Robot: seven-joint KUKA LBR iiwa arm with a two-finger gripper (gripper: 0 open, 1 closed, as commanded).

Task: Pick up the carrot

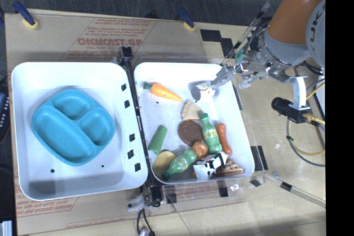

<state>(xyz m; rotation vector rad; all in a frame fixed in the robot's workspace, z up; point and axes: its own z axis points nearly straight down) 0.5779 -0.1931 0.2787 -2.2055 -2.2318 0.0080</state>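
A: Where's the carrot (162, 91)?

B: Right bin (145, 72), upper left part, near the far wall. Lies flat, green stub toward the divider, tip pointing right and a bit toward me. Bare floor all round it, well apart from the pile.

A: And the gripper (206, 87)?

B: Low over the upper right of that bin, near the far right corner, to the right of the carrot's tip and apart from it. I can't tell how it's set; too small and blurred against the white wall. Nothing of the carrot is in it.

A: Handling?

B: My guess is a toy, hard plastic, light, stiff, smooth skin so probably slippery. It tapers, so a pinch near the thin end could squirt it out. I'd take it across the thick middle, toward the green end, squeezing across its long axis.

A: Risks?

B: It's round, may roll if nudged on one side first. The far wall is close behind it, so watch clearance there.

A: Clutter?

B: Green bottle (209, 132), brown disc (189, 131), sausage (223, 137), all nearer the front. Blue tray (72, 125) sits in the left bin (22, 72). None in the way.
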